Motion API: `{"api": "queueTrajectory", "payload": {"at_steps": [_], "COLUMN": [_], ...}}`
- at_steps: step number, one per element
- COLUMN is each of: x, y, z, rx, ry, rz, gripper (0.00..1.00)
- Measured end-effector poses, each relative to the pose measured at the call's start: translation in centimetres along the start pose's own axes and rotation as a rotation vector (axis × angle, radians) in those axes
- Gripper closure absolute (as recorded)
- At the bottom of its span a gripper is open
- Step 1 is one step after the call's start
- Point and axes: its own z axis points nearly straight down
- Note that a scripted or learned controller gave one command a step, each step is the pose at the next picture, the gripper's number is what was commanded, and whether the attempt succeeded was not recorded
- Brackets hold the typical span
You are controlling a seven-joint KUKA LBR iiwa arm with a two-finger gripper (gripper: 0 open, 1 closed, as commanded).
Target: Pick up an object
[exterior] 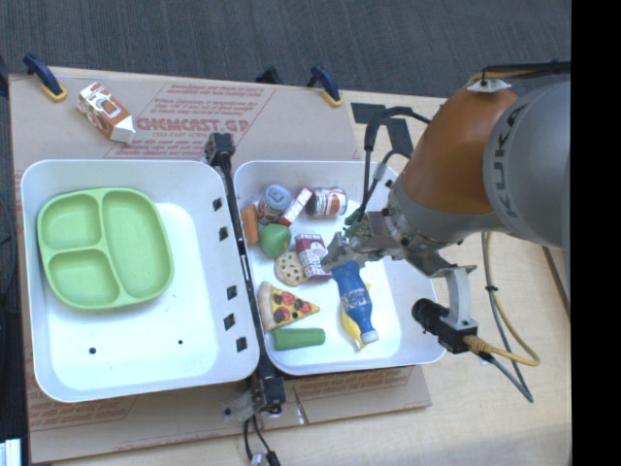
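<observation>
We see the pincer (pixel 342 250) low in the right bin (pixel 412 352), just above the blue bottle (pixel 353 302), beside the small can (pixel 311 256), its grip we cannot tell.

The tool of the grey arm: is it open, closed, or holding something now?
Tool: cannot be told; it sits low in the right white bin, at the top end of the blue plastic bottle.

light: bright, even, coming from overhead | shadows: soft, sitting under arm (pixel 485 163) | glare: mild, showing on white bins (pixel 58 357) | focus: slightly soft, small labels blurring
</observation>
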Motion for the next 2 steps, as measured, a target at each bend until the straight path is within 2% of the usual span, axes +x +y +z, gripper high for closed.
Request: {"api": "queueTrajectory", "payload": {"at_steps": [1, 2], "x": [0.0, 3.1], "y": [0.1, 9.5], "z": [-1.0, -1.9], "rx": [0.000, 0.003], "ry": [0.000, 0.001], "rz": [-0.006, 0.001], "gripper": [1.00, 1.00]}}
